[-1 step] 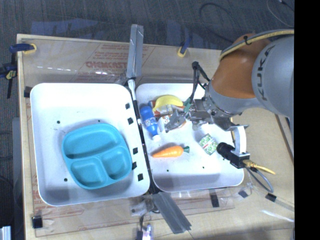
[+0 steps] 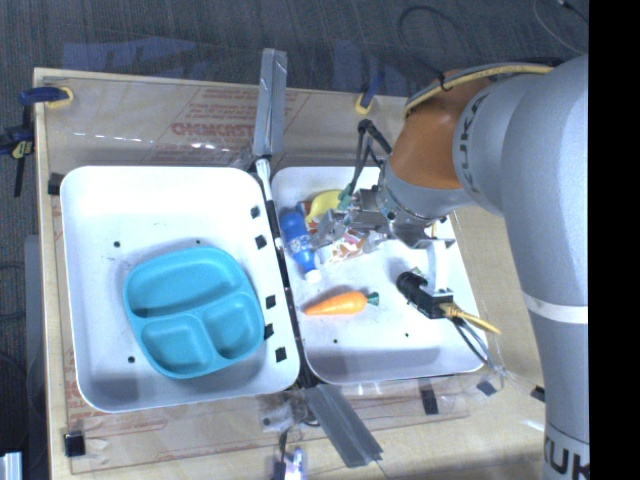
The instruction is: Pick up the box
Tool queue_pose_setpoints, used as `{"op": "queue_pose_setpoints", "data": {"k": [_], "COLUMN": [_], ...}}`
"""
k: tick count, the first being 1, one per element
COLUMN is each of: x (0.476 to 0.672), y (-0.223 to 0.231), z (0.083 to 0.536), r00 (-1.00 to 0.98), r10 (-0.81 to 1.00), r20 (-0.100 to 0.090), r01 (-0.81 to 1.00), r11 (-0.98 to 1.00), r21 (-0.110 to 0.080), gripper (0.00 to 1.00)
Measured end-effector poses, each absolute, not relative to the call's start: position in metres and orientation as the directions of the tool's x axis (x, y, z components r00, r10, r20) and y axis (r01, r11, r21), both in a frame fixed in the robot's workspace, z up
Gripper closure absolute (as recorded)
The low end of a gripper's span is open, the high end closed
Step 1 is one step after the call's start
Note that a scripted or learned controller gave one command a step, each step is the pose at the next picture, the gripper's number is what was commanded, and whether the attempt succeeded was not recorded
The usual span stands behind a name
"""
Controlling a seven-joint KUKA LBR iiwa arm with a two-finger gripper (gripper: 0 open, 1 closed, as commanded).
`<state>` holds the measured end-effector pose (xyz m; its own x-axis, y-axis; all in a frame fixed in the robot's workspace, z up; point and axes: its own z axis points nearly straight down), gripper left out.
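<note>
Me: my gripper [image 2: 345,220] is low in the right bin [image 2: 400,363], just above the box [image 2: 342,250].
My grip: I cannot tell.
Carrot [image 2: 337,305]: nearby.

A robotics lab: a grey industrial arm [image 2: 520,148] over a wooden bench [image 2: 150,108] bearing two white bins [image 2: 85,268], grey carpet beyond.

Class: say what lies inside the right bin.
The bin holds a carrot, a blue bottle, a yellow thing and a box partly under the gripper. The arm hides the bin's far right part.
</note>
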<state>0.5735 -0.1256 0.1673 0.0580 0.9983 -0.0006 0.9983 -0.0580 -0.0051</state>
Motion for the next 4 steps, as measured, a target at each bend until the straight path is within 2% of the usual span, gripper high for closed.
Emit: {"op": "queue_pose_setpoints", "data": {"k": [1,2,3,4], "x": [0.552,0.606,0.55,0.544], "y": [-0.083,-0.118,-0.134,-0.115], "z": [0.191,0.114,0.102,0.092], "r00": [0.187,0.452,0.539,0.329], "r10": [0.982,0.892,0.842,0.944], "r20": [0.0,0.008,-0.002,0.0], "r01": [0.982,0.892,0.842,0.944], "r11": [-0.187,-0.452,-0.539,-0.329], "r21": [-0.007,0.016,-0.006,-0.003], "gripper": [0.0,0.0,0.0,0.0]}}
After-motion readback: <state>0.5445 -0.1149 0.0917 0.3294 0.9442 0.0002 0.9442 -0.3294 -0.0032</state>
